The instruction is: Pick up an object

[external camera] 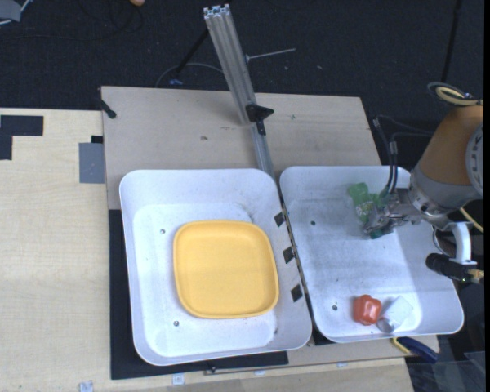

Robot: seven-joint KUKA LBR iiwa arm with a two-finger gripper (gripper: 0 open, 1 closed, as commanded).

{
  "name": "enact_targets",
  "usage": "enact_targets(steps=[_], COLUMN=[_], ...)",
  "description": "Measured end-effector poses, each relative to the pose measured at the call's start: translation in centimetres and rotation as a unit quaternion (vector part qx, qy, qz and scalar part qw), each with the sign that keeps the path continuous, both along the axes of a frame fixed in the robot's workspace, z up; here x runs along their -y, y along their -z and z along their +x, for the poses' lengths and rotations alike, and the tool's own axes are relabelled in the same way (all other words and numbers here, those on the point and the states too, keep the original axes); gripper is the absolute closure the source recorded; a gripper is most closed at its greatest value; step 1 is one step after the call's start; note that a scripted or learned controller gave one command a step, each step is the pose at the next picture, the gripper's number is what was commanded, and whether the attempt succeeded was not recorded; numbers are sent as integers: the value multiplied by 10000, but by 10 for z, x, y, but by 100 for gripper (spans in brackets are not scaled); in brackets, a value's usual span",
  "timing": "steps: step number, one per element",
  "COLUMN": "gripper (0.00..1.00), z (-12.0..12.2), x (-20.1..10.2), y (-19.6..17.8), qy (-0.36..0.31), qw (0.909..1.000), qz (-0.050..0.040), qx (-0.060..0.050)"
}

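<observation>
In the right bin [343,260], a small green object [359,193] lies near the back. My gripper [377,221] hangs just right of and below it, low over the bin floor, with the arm coming in from the right. The fingertips are small and dark against the bin. A red object [366,309] rests near the bin's front edge, with a pale clear piece [396,313] beside it on the right.
The left bin [147,194] holds a yellow square plate [225,268]. An aluminium bar [238,64] slants up behind the bins. Black clips [287,253] sit along the seam between the two bins.
</observation>
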State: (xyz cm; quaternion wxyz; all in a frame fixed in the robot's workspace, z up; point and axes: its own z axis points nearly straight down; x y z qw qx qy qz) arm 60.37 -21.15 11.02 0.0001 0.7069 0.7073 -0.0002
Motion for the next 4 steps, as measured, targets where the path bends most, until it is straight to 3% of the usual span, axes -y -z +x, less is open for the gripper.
enact_targets(steps=[2, 3, 4], gripper=[100, 100, 100], z=[-1, -1, 9], x=[3, 4, -43], y=[-114, -137, -143], qy=[3, 7, -12], qw=[10000, 10000, 10000], qz=[-4, -1, 2], qx=[24, 7, 0])
